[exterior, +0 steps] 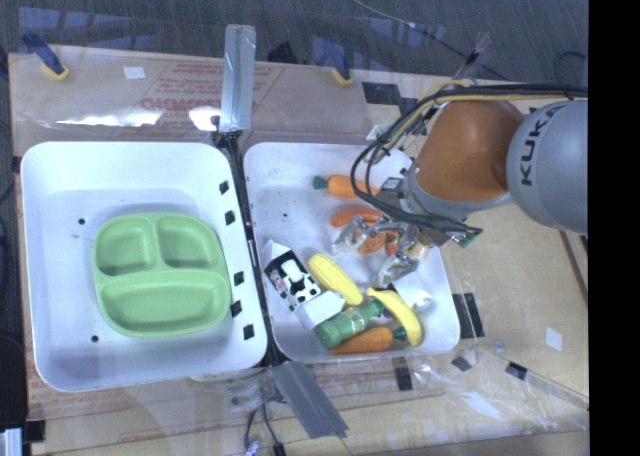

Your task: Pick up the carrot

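Carrot (343, 185): orange, tapered, likely rigid, light, smooth-skinned; best pinched across its thick middle. Gripper (392, 252): low in right bin (262, 169); open or closed, cannot tell.

Bright, even light; glare on clear plastic sheeting (150, 104); slightly soft.

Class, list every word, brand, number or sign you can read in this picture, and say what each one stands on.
"KUKA", in dark letters on the grey arm, cut off at the picture's edge.
Red print, seen mirrored, on the clear sheet behind the bins: too blurred to read.
Black-and-white carton in the right bin: markings, no readable words.
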### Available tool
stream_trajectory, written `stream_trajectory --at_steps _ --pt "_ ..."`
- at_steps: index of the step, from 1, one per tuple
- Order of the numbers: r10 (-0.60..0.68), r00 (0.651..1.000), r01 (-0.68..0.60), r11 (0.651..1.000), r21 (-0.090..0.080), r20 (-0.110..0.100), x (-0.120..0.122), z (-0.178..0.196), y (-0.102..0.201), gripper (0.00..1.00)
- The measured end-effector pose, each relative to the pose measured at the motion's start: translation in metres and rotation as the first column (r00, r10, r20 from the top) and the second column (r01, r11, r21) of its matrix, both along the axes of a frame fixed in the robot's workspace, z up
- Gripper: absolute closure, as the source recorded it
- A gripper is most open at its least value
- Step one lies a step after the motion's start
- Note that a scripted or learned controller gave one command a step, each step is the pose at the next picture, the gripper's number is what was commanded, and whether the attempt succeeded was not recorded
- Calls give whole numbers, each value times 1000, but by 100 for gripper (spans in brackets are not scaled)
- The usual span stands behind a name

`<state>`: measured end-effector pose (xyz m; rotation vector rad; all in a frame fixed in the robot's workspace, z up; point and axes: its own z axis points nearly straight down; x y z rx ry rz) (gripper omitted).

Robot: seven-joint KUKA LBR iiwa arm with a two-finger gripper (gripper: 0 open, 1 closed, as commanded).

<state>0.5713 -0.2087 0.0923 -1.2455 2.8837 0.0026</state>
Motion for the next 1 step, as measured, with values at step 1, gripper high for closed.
stream_trajectory --at_steps 1 --pt "-162 987 162 987 -1 5 46 2 -1 0"
